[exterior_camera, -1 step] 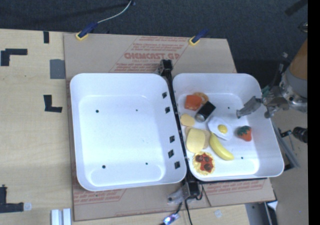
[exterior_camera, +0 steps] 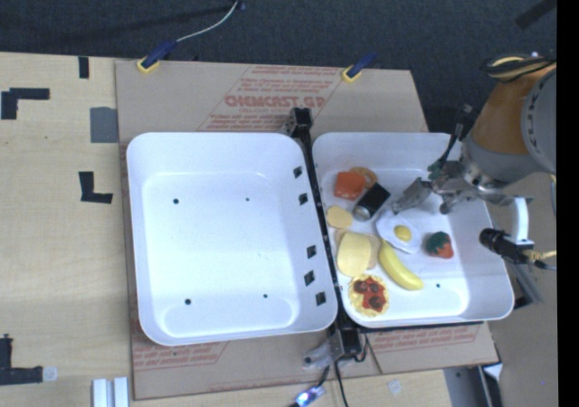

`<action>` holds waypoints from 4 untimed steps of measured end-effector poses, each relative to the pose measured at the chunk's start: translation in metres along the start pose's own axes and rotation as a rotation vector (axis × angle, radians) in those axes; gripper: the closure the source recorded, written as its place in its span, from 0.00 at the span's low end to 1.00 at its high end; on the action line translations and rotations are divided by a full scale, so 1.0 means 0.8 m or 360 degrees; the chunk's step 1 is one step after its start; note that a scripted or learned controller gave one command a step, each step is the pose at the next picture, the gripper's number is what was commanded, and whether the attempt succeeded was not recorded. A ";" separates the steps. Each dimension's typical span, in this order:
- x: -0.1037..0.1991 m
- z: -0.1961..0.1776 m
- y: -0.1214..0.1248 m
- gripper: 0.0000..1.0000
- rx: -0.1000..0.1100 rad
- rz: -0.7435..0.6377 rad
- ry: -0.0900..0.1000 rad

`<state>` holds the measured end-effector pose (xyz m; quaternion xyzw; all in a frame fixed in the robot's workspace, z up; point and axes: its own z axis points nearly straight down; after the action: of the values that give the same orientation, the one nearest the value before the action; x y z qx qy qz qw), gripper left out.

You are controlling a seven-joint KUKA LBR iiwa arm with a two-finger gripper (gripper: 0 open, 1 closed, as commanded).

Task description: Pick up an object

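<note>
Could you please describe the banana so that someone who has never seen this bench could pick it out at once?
Look at the right-hand white bin, the one holding the toy food. Toward its near edge lies the banana, between the pale yellow slab and the small red and green piece, just below the fried egg. It is the one long, curved, bright yellow item there.

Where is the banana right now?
The banana lies in the right bin, toward its front, between the fried egg and the small pizza.

banana (exterior_camera: 400, 268) | yellow; lying flat | right bin (exterior_camera: 488, 301), near front
</note>
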<state>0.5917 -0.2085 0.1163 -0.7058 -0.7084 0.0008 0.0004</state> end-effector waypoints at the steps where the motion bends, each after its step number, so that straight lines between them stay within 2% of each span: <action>1: 0.073 0.033 0.045 0.00 -0.0015 -0.0001 -0.0005; 2: 0.114 0.042 0.088 0.00 0.0047 0.0002 -0.0036; 3: 0.082 0.040 0.095 0.00 -0.0001 0.0008 -0.0004; 4: 0.173 -0.176 0.101 0.00 -0.0031 -0.0008 0.0001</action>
<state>0.6718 -0.0700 0.2571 -0.7040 -0.7102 -0.0063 -0.0061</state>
